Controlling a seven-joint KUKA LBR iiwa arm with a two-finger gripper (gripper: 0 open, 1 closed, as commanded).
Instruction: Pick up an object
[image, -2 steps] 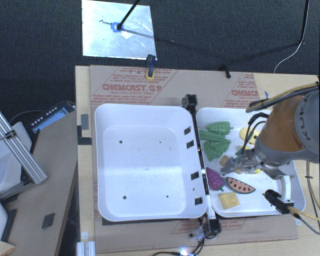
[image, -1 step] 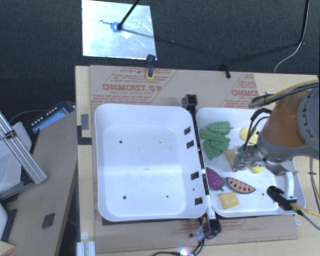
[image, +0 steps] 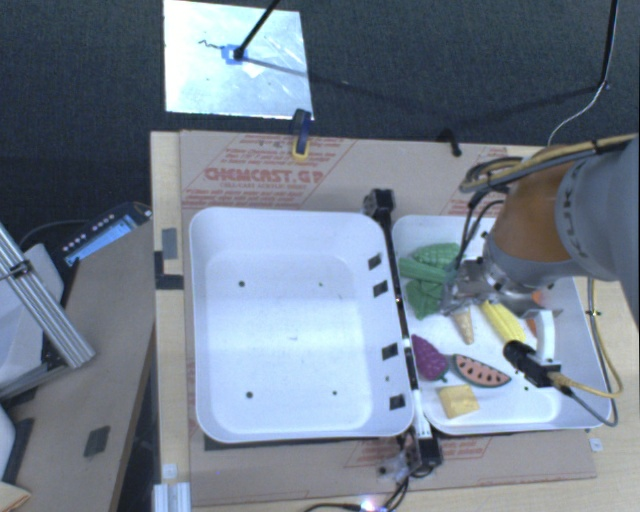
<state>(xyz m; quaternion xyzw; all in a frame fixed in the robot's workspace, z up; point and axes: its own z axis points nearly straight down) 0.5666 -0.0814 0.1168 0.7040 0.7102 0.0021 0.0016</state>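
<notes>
Dark carpet surrounds the bench (image: 260, 165), whose cardboard-covered top bears two shallow white bins side by side. Nothing shows on the floor of the left bin (image: 290, 325). The right bin (image: 578, 395) holds toy food: green leafy pieces (image: 425, 275) at its upper left, an ice-cream cone (image: 463, 324) beside a yellow corn cob (image: 503, 321), a purple piece (image: 430, 357) near the divider, a watermelon slice (image: 482, 371), and a yellow block (image: 459, 401) at the front. The claw (image: 466, 295) hangs low over the greens and cone; whether it grips anything I cannot tell.
</notes>
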